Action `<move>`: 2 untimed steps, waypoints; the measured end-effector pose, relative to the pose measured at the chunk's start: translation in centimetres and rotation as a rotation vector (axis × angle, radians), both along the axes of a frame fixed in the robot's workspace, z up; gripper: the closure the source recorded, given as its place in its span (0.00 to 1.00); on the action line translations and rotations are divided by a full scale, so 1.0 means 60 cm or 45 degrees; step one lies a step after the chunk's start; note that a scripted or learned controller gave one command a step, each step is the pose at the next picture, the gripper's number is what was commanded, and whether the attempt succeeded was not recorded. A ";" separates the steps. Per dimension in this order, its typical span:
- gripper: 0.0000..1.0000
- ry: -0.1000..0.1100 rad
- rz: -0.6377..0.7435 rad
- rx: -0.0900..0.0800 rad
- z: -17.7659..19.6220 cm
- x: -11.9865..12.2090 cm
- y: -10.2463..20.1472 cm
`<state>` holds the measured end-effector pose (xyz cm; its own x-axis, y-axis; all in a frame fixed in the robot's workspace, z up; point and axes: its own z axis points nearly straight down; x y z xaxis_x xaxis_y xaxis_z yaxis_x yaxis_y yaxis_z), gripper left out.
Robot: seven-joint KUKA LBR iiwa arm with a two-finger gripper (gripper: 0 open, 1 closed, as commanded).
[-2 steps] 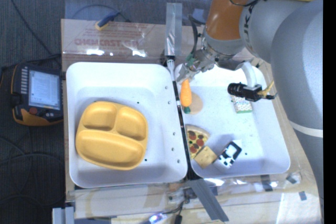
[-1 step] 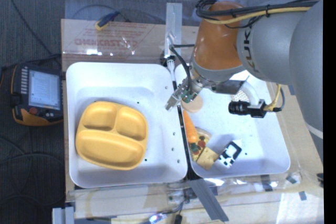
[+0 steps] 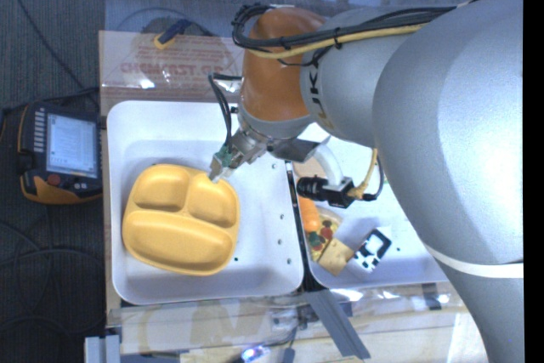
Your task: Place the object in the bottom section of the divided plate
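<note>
A yellow divided plate [image 3: 181, 218] lies in the left white bin [image 3: 263, 268]; it has two small sections at the top and one long section along the bottom. My gripper [image 3: 223, 162] hangs over the plate's upper right rim, above the top right section. A small green patch shows at its tip; I cannot tell whether that is a held object. The arm's orange band and grey body hide much of the right bin [image 3: 399, 272].
In the right bin, close to the divider, lie an orange and green piece [image 3: 312, 225], a tan block [image 3: 335, 256] and a black and white item [image 3: 371, 247]. A teach pendant [image 3: 59, 153] sits left of the bins, outside them.
</note>
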<state>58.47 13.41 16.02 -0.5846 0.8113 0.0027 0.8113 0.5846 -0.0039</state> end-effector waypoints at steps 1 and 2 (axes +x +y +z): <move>1.00 -0.026 -0.019 0.002 -0.114 0.090 0.141; 1.00 -0.005 0.147 -0.007 -0.039 0.140 0.096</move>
